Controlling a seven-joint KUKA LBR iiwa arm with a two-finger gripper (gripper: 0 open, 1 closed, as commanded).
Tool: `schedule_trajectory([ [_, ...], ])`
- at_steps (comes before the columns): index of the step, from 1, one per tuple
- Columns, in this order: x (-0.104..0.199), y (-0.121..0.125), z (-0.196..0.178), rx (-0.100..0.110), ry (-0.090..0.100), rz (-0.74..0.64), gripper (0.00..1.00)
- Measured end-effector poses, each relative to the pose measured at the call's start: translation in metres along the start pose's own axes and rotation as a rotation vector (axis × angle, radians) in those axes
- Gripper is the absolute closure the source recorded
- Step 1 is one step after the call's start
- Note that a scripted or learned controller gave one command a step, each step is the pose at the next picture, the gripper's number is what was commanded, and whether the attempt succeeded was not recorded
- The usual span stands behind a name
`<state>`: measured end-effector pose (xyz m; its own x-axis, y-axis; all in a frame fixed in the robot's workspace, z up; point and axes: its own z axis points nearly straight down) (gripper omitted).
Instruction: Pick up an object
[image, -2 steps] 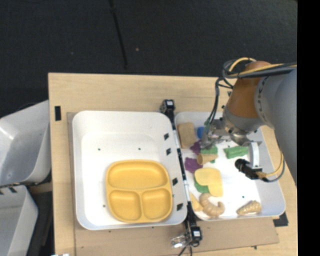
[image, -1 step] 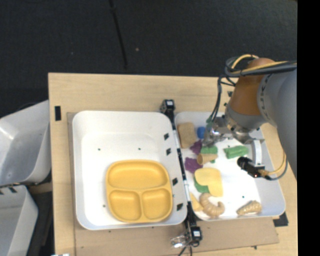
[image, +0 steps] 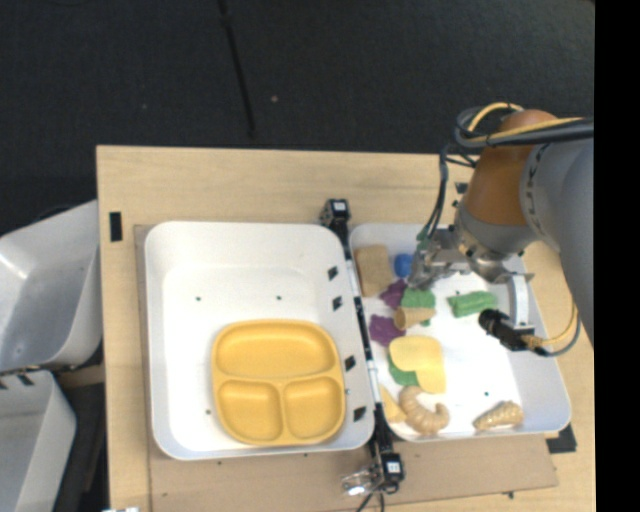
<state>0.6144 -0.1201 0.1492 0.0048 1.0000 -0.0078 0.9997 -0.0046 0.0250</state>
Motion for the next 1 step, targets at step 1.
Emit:
schedule_trajectory([
  [1, -0.0022, 0.0012, -0.0109, -0.006, -0.003, 0.001, 1.00],
])
